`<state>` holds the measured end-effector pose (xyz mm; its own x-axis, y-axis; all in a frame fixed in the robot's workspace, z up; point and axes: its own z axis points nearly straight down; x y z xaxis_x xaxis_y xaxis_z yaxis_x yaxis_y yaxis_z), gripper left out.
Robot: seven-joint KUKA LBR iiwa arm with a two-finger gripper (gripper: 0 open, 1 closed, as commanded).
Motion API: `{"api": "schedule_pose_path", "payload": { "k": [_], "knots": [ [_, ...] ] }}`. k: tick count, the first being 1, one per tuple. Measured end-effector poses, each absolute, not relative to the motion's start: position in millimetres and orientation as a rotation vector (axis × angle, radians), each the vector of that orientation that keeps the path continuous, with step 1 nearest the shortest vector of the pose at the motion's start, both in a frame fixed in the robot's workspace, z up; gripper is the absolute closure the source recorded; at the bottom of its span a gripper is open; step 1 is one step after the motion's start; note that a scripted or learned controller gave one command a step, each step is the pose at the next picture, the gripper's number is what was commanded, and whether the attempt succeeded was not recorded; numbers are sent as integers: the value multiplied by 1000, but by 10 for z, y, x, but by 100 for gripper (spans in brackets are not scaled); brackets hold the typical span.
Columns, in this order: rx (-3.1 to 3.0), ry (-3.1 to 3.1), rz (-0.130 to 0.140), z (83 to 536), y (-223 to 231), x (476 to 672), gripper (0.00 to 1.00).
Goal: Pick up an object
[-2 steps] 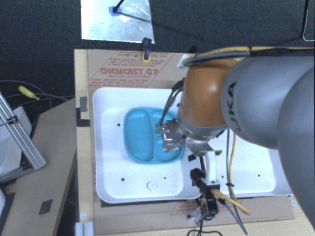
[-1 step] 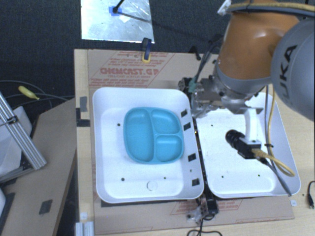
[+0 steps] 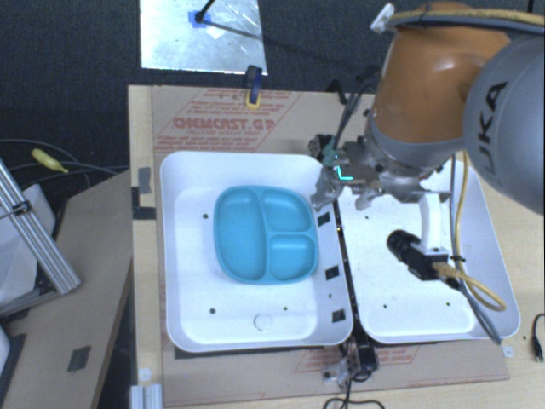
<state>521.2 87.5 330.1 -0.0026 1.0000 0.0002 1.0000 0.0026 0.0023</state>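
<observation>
Working from the overhead camera, I have the gripper (image 3: 341, 192) hanging over the seam where the two white bins meet, toward its far end. The wrist blocks my line of sight, so I cannot tell how wide the jaws stand, and I see nothing caught in them. The only thing worth picking is the blue divided plate (image 3: 264, 233), lying flat in the middle of the left bin (image 3: 192, 313), its right rim just left of the gripper. The right bin (image 3: 383, 301) offers me no target.

A flat plate gives little to close on from above, so I judge the rim to be the place to take it. I would shift left, turn the jaws to straddle the rim with one inside a compartment and one outside, then descend almost to the bin floor before closing. The nearest rim sits close to the bin's right wall, so the outer jaw may strike that wall; the far rim looks to have more room. The plastic looks slick, and held by one edge the plate will probably tip, so I would lift slowly.
</observation>
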Motion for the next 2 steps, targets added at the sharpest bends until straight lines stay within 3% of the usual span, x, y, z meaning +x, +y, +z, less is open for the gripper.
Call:
{"api": "schedule_pose_path", "payload": {
  "k": [1, 2],
  "knots": [
    [2213, 2225, 7, 3409, 876, 5219, 100],
    [2212, 2226, 14, 4106, 998, 4862, 100]
  ]
}}
